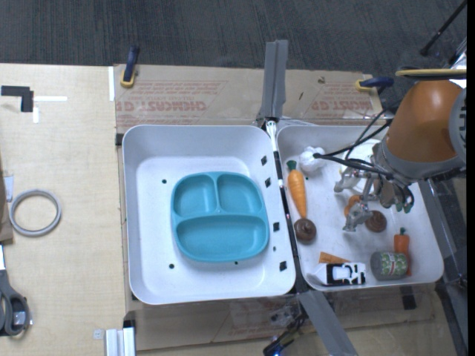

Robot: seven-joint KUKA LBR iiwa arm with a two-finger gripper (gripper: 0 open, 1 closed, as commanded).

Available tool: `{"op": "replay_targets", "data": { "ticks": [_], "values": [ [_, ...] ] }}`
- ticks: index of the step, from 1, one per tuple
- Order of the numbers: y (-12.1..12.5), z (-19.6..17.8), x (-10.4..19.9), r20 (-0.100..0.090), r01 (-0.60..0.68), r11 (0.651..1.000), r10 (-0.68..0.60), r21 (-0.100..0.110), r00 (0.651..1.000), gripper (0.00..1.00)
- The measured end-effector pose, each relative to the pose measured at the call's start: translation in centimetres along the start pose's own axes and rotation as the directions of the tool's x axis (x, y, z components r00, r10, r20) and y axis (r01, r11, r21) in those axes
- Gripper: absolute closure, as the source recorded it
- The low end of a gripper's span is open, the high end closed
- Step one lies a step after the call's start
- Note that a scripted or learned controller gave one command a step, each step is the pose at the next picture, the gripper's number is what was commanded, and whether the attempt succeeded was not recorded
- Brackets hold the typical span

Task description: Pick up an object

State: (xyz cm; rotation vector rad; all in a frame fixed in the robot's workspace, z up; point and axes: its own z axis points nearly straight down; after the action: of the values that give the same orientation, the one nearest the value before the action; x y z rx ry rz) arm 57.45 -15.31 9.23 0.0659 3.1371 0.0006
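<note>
Bench bins sitting side by side; nearest in the right bin (434, 269), a can (390, 265) and small carrot (401, 240). Gripper (358, 215) hanging just above them, grip state unclear. Long carrot (297, 190) lying leftward, axis running near-to-far.

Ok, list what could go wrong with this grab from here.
1. The gripper hangs among crowded items, so it may close on nothing or nudge the brown round piece away.
2. A sweep could knock the small carrot or green can beside it.
</note>
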Motion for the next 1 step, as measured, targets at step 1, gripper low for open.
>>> {"op": "replay_targets", "data": {
  "ticks": [1],
  "values": [
    [0.03, -1.03, -0.16, 0.005, 0.002, 1.000, -0.002, 0.002, 1.000, 1.00]
  ]
}}
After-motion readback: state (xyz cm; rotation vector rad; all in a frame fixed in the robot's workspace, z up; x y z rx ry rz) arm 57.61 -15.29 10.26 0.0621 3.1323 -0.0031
